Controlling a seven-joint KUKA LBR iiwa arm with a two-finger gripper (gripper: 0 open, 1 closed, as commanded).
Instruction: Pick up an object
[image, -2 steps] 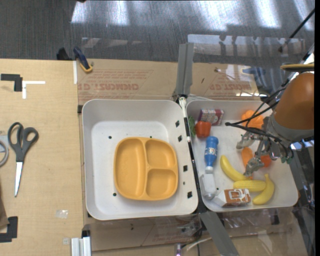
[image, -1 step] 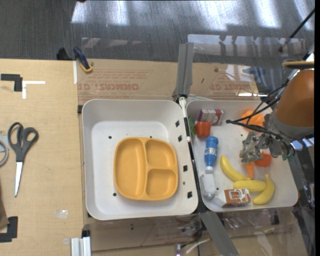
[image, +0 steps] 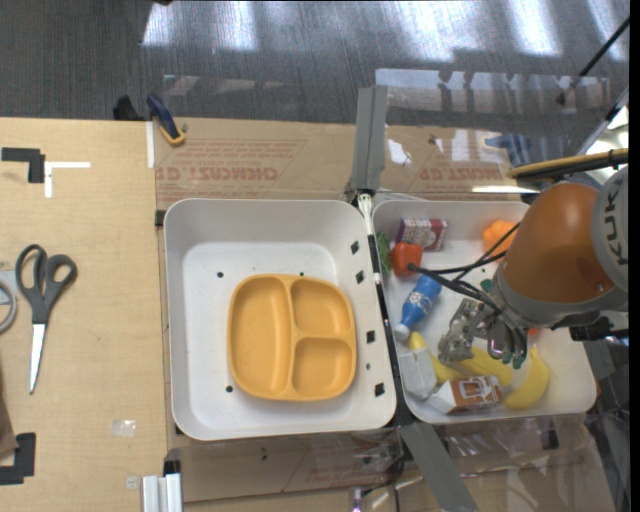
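Observation:
My gripper (image: 478, 340) hangs low in the right bin (image: 455, 208), below the arm's orange band. It sits over a yellow banana (image: 528, 382) and an orange-brown packet (image: 473, 392) near the bin's front. A blue and white bottle (image: 419, 302) lies just to its left. An orange-red toy (image: 405, 257), a small dark red box (image: 424, 233) and an orange fruit (image: 497, 235) lie toward the back. Nothing shows between the fingers.
The left bin (image: 190, 330) holds a yellow divided plate (image: 293, 337). Scissors (image: 41, 300) lie on the bench at far left. A clear bag (image: 420, 372) lies in the right bin's front left corner. A metal divider (image: 368, 140) stands behind the bins.

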